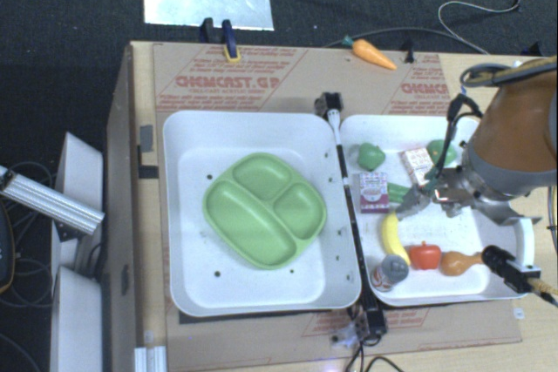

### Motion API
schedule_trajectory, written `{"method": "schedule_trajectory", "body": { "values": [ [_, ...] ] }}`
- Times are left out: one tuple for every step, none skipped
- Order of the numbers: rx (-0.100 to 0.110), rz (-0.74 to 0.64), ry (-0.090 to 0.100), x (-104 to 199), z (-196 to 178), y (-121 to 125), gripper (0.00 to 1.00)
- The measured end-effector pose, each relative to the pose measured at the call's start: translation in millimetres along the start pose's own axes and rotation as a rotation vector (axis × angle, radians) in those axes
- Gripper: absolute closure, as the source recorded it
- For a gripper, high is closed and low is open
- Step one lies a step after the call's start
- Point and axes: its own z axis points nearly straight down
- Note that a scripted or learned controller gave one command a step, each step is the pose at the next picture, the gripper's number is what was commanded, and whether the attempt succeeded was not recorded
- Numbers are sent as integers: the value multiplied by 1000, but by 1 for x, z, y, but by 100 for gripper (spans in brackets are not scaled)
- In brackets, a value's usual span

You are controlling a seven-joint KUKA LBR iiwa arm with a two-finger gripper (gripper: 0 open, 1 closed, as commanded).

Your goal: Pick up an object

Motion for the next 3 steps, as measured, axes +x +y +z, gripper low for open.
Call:
{"method": "schedule_trajectory", "body": {
  "values": [
    [0,2,0,-7,114,22,0],
    [-1,2,0,-7,104,22,100],
    [-2,0,0,23,14,18,100]
  ]
}}
